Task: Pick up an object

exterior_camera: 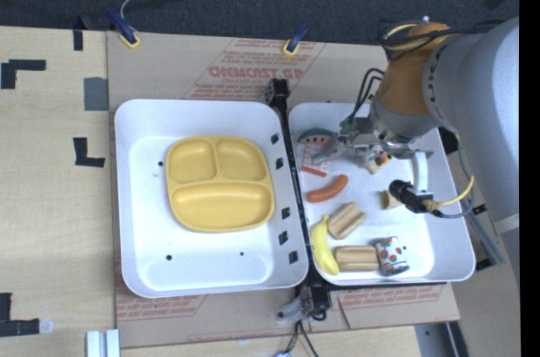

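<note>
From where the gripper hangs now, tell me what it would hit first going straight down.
Likely the watermelon slice at the right bin's upper left, or bare bin floor beside it. The gripper hangs just right of the slice, and this slanted view leaves depth unclear.

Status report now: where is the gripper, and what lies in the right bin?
Gripper low over right bin's far end, fingers unclear. Nothing seen held. Sausage, banana, bread rolls loose below it. Yellow plate in left bin.

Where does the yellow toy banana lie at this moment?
In the camera view, the yellow toy banana lies in the right-hand white bin, by its left wall near the front, beside the tan toy hot-dog bun.
</note>
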